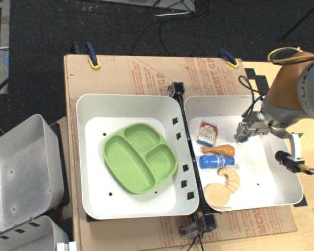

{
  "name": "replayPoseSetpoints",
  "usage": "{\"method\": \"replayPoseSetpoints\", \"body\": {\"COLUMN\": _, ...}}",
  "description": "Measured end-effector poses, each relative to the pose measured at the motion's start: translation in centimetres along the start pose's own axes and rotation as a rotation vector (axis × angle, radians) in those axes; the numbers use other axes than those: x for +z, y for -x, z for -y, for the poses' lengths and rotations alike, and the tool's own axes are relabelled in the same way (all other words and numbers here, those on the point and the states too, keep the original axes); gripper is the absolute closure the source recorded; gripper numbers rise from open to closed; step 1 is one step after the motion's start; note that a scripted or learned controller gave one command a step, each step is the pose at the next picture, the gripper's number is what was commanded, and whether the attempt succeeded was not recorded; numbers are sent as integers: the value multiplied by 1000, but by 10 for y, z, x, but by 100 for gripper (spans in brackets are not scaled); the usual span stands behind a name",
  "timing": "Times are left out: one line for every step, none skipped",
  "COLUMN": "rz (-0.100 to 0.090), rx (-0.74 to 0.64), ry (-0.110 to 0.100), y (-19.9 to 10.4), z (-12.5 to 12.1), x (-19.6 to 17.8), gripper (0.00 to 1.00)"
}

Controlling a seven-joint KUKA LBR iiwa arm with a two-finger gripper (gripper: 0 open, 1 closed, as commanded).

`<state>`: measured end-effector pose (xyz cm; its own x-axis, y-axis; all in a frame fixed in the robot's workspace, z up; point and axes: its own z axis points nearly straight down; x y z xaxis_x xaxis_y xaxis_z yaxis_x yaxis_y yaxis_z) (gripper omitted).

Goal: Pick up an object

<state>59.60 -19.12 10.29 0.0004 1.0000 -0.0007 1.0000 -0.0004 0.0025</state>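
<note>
Tray (140,157) in L bin (89,140); bottle (214,161) etc. in R bin (272,192).

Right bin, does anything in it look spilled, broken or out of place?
Nothing stands out. The small carton, drumstick, blue bottle, croissant and round biscuit lie close together along the right bin's left side, intact.

Grey KUKA arm with an orange wrist band

The arm (298,95) has a smooth, rounded grey shell, and a broad orange band wraps it just above the wrist, its surface glossy with soft highlights. A yellowish cable loops over the top of the orange section, and black cabling trails along the side nearest the bins. Below the band the casing narrows to a grey metal wrist ending in the small, dull silver gripper (244,132).
</note>
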Motion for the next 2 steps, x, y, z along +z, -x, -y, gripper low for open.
{"method": "replayPoseSetpoints", "body": {"rz": 0, "rx": -3, "ry": 2, "y": -2, "z": -4, "x": -43, "gripper": 100}}
{"method": "replayPoseSetpoints", "body": {"rz": 1, "rx": -4, "ry": 3, "y": -9, "z": -5, "x": -104, "gripper": 100}}
